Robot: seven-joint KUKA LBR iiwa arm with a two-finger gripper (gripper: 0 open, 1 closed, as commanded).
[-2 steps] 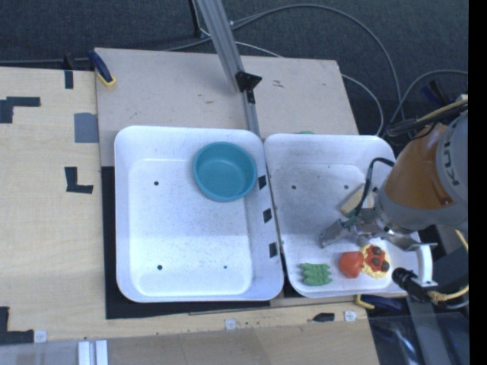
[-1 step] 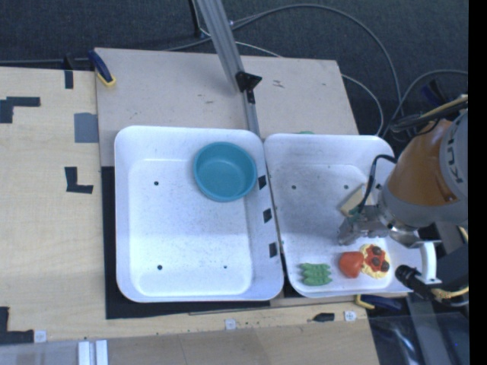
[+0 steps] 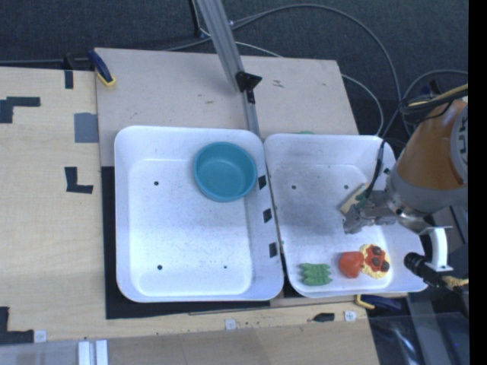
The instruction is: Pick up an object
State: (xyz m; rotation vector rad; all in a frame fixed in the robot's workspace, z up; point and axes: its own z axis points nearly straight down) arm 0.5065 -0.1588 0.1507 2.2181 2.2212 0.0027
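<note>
Camera view: gripper [image 3: 356, 217] hovers in right bin [image 3: 319, 158], lower right of frame; finger state cannot be told. Tomato [image 3: 351, 264], pizza [image 3: 375, 259] and green toy [image 3: 315, 274] lie below it. Risk: crowding against bin wall may deflect a grasp.

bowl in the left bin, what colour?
Teal blue, inside and out. The bowl sits near the left bin's top right corner in the camera view.

We see a pale wooden bench [image 3: 46, 204] with dark tape marks [image 3: 76, 179] at the left of the frame. A beige board [image 3: 175, 90] lies on it, under a black mat [image 3: 108, 242]. Dark carpet [image 3: 91, 10] fills the top, crossed by grey cables [image 3: 304, 10]. A metal pole [image 3: 217, 29] slants down from top centre.
</note>
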